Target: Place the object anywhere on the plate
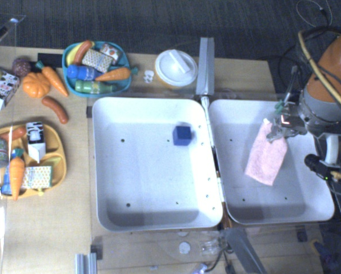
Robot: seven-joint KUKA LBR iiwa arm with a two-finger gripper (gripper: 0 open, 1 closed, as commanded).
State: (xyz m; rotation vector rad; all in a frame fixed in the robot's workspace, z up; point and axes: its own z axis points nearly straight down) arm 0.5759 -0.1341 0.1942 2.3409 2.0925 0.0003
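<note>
Positioned over the upper end of the pink cloth, the gripper is seen at the far side of the right bin, reached in from the right by the grey arm with its orange band. Whether the gripper is apart or together cannot be told, since the end of the tool is small and dark against the cloth's top edge. The cloth appears drawn up at that upper end, with the rest lying slanted down and to the left on the bin floor, which suggests it has been pinched by a corner so that it can be lifted and dragged; this is offered as a judgement only, as a firm hold is not shown. No plate can be picked out with certainty in either bin. A blue cube is left lying alone in the left bin, well apart from the gripper. Beyond the bins, a white lidded container is set near the divider, and a blue bowl of toy food and a yellow tray of toy food are kept on the wooden bench, seemingly stored clear of the work area.
</note>
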